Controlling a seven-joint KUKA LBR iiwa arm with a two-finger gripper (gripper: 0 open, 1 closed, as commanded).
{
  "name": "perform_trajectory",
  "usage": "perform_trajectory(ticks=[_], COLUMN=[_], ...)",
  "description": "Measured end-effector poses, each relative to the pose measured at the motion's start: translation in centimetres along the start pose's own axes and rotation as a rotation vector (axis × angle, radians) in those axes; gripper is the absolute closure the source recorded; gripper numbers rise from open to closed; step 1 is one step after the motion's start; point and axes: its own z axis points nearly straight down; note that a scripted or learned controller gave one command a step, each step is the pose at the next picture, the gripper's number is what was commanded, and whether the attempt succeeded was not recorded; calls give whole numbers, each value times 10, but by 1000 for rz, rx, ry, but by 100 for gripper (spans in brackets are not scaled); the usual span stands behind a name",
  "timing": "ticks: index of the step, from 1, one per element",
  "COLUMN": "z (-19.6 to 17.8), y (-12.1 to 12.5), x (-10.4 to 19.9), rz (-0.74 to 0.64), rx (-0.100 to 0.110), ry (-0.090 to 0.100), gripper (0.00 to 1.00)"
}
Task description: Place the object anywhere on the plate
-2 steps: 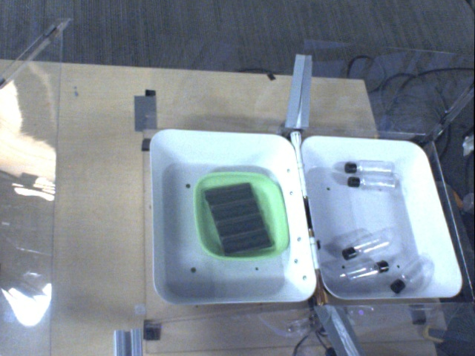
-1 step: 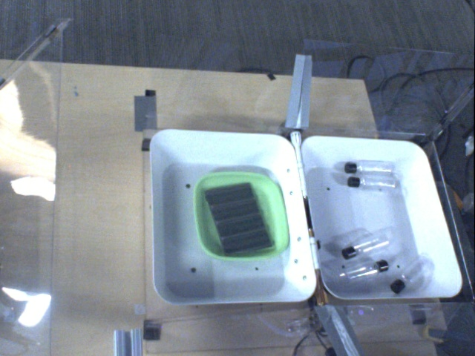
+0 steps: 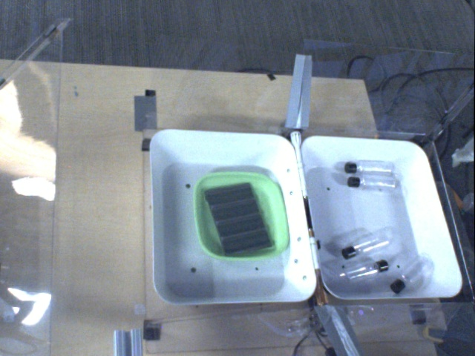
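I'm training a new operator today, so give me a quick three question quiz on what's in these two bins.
1. True or false: the green plate sits in the left bin.
2. What lies on the plate? A) dark ribbed block B) clear vial C) nothing
3. Fill in: the clear vials with black caps lie in the ____ bin.

Key: 1 true; 2 A, the dark ribbed block; 3 right, the right bin.

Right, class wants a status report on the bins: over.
Green plate in left bin holds dark ridged block. Clear vials lie in right bin.
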Motion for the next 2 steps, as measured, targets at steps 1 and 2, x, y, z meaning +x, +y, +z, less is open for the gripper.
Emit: perform_trajectory(ticks=[1, 2], z=[-40, -39], y=[3, 4], x=[-2, -3], rz=[69, 184], rx=[-9, -7], ry=[2, 2], gripper=[0, 0])
